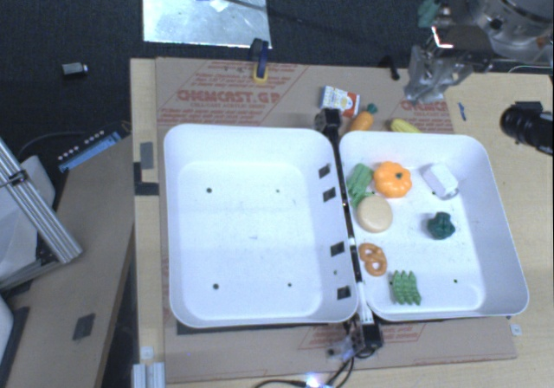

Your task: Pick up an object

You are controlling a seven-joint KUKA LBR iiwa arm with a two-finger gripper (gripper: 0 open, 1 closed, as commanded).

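The right bin [485, 204] holds several small items: an orange pumpkin [392, 178], a green leafy piece [359, 180], a beige round disc [375, 213], a white block [439, 179], a dark teal lump [441, 225], a pretzel [374, 258] and a green ridged piece [404, 287]. My gripper [426, 90] hangs above the bench behind the right bin's far edge, well clear of everything in the bin. Nothing is seen in its grasp.
The left bin [251, 222] lies beside the right one. Behind the bins on the cardboard lie a carrot [361, 120], a yellow banana [403, 126] and a small white-and-red box [338, 99]. A yellow-and-blue clamp [259, 61] stands at the board's far edge.
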